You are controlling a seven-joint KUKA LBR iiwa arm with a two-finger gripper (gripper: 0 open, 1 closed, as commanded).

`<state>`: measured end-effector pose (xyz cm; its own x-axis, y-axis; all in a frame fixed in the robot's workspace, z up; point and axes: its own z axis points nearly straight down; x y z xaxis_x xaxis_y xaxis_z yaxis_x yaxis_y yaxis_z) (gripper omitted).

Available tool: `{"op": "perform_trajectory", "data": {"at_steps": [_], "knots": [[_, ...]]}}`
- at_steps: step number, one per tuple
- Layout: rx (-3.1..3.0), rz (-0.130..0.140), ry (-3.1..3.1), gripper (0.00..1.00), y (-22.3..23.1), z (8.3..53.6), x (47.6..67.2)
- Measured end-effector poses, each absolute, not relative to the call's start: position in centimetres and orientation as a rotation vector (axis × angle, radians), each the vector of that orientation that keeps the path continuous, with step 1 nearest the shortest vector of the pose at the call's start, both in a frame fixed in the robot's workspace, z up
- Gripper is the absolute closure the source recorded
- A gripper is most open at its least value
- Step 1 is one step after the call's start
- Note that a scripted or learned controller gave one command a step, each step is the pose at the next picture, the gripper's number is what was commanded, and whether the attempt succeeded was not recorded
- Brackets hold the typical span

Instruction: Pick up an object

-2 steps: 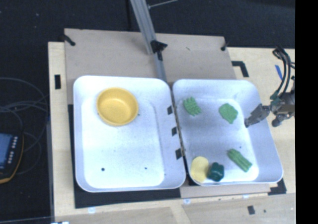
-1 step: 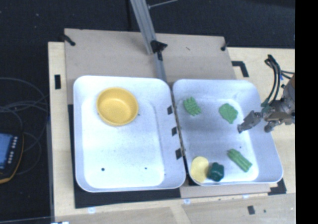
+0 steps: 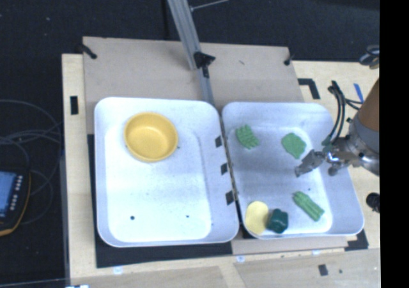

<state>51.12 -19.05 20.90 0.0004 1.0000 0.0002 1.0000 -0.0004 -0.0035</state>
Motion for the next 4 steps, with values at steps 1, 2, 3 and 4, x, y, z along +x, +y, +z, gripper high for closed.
{"op": "perform_trajectory", "data": {"at_steps": [1,2,3,4], "knots": [[-2.221,0.003,-2.219,0.00,-18.6,16.6,50.8],[-2.223,-0.003,-2.222,1.00,-18.7,17.8,50.9],[-2.225,-0.005,-2.225,1.00,-18.1,23.8,50.8],[-2.222,0.000,-2.221,1.00,-18.1,23.2,50.9]]}}
